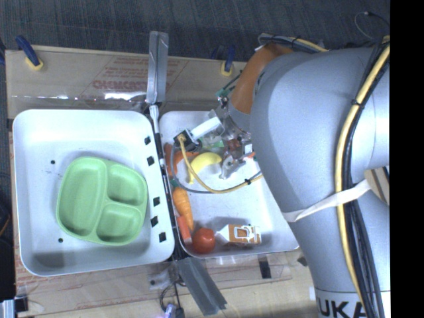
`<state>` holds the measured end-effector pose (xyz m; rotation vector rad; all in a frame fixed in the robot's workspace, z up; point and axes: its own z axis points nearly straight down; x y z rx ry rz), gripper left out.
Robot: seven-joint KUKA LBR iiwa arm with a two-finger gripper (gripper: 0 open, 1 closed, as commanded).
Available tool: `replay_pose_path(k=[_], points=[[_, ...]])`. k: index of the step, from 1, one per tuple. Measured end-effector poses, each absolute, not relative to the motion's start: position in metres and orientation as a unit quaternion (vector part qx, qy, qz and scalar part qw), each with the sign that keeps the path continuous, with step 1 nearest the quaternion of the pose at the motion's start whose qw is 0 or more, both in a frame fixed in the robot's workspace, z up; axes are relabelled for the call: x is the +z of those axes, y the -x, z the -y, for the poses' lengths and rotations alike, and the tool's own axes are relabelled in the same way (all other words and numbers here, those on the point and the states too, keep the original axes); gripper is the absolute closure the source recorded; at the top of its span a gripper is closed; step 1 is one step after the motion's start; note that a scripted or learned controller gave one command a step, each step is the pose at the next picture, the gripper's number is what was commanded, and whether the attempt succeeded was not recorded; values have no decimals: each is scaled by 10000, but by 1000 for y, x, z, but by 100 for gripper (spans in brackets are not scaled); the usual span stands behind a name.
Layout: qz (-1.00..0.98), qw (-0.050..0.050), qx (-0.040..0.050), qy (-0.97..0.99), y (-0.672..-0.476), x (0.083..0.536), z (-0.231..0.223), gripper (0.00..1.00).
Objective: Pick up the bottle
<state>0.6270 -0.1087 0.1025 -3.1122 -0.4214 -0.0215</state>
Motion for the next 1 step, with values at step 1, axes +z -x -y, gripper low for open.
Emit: replay_pose_path(k=[1], points=[[1044,21,21,9945,-633,115,141,0]])
